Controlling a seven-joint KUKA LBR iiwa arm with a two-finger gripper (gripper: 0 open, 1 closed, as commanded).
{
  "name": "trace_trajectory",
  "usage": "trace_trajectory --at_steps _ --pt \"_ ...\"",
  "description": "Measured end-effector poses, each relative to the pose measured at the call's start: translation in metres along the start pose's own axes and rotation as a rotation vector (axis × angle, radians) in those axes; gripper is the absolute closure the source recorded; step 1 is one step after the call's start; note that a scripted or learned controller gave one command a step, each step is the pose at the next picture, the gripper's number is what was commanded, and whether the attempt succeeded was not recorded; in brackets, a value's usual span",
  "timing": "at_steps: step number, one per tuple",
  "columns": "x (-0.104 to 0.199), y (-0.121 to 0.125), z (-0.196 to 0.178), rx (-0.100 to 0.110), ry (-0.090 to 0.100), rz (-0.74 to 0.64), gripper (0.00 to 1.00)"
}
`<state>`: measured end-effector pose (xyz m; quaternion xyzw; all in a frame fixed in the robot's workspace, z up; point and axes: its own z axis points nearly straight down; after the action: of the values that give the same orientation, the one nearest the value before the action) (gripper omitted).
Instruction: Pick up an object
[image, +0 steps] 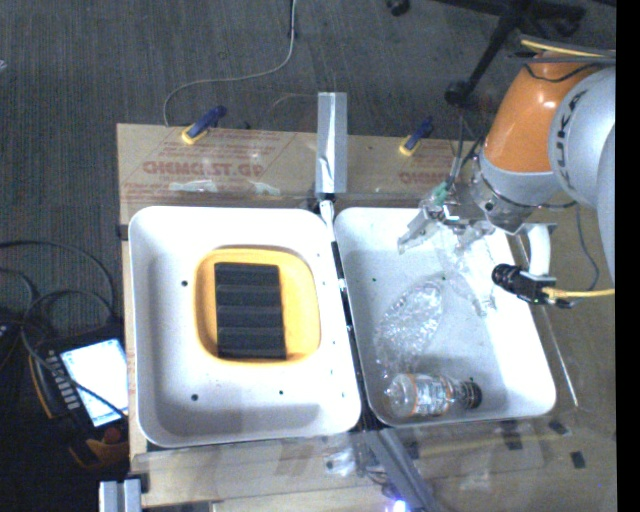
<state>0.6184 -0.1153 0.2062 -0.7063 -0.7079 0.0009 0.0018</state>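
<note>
My gripper (443, 222) hangs over the far edge of the right bin (525, 390), below the orange band of my arm (545, 110). Its metal fingers blur into the pale bin floor and into something clear and glinting under them, so I cannot tell how far apart they stand, nor whether anything sits between them.

In the right bin, a crumpled clear plastic thing (412, 312) lies near the middle, hard to make out against the white; its outline fades at the edges. At the near side a clear plastic bottle (432, 394) lies on its side, its dark cap pointing right, close to the bin's near wall and well apart from my gripper.

The left bin (160, 400) holds a yellow tray-like object (208, 300) with a black ribbed block (249, 310) lying on it, roughly central.

A black and yellow fitting (522, 282) juts beside my wrist, over the right bin's right rim. The counter (230, 165) behind the bins bears faint red lettering I cannot read.
</note>
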Motion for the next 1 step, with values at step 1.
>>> trace_trajectory --at_steps 1 --pt "0.0576 -0.0245 -0.0769 -0.003 -0.001 -0.089 0.00"
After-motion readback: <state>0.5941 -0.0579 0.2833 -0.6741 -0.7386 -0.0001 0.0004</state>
